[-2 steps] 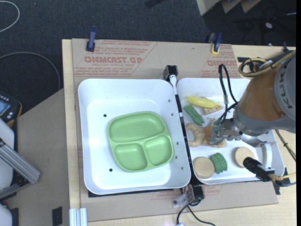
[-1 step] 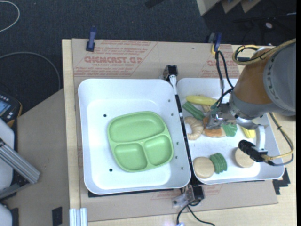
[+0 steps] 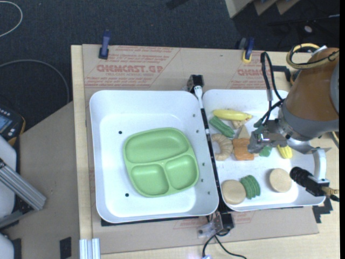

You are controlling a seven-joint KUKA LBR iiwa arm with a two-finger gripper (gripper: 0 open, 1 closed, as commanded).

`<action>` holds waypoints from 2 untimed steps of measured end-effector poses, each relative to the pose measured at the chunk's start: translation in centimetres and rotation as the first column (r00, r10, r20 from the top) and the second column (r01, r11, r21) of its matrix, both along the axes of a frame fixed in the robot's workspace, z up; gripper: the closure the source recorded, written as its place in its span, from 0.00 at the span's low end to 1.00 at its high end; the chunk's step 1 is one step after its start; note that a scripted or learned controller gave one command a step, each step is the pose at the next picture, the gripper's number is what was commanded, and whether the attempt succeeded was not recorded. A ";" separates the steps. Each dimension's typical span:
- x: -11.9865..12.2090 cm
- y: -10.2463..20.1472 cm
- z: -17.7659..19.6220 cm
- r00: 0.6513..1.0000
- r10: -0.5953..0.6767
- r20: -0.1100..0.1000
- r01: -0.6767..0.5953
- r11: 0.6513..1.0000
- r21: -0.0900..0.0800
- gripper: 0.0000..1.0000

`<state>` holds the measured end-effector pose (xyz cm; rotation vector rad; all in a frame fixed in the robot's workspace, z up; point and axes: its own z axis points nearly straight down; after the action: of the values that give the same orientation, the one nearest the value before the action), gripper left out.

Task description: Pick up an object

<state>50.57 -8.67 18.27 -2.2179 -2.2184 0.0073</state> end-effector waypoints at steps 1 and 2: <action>-2.3 2.3 12.3 1.000 0.000 0.003 0.000 1.000 -0.002 1.00; -2.6 -1.1 1.4 1.000 0.001 0.010 -0.001 1.000 0.001 1.00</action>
<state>48.02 -9.78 19.64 -2.2213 -2.2235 -0.0050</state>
